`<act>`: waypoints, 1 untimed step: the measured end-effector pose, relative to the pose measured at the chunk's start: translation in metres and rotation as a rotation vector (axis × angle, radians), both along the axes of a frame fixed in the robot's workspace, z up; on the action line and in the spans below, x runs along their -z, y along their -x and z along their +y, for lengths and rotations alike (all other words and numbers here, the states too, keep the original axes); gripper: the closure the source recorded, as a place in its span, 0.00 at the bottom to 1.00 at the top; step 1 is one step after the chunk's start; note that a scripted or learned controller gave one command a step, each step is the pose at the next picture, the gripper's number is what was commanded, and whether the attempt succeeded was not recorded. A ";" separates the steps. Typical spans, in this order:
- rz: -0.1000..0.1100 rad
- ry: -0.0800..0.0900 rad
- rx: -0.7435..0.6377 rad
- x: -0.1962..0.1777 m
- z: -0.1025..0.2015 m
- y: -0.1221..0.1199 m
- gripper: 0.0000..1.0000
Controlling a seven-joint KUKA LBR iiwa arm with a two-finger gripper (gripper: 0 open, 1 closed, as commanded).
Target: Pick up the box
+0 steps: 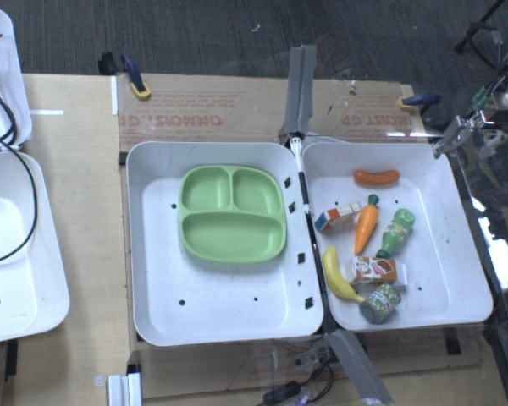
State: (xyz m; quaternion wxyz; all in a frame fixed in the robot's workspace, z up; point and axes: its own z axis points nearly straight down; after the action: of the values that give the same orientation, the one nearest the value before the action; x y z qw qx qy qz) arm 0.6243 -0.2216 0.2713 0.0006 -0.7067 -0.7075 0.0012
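You can't read the print on the small white carton with blue and red ends [337,216] — it's too small. The orange-and-white juice box [378,270] has its lower edge tucked behind the crumpled grey-green packet [380,304], and the yellow plastic banana [339,276] covers its left corner. At the left edge, the white moulded tub [17,252] is cut off — so is the black cable [13,184] looping over it.

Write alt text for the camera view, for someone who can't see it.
Two shallow white bins sit side by side on a bench: the left bin holds a green divided plate, and the right bin holds toy food, namely a sausage, carrot, banana, green bottle, two small boxes and a can.
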 end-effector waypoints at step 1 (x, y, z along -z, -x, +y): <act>-0.002 0.002 -0.082 -0.040 0.005 -0.023 0.00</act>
State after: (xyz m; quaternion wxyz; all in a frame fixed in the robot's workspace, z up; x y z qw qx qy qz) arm 0.6470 -0.2167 0.3112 -0.0006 -0.6772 -0.7358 0.0012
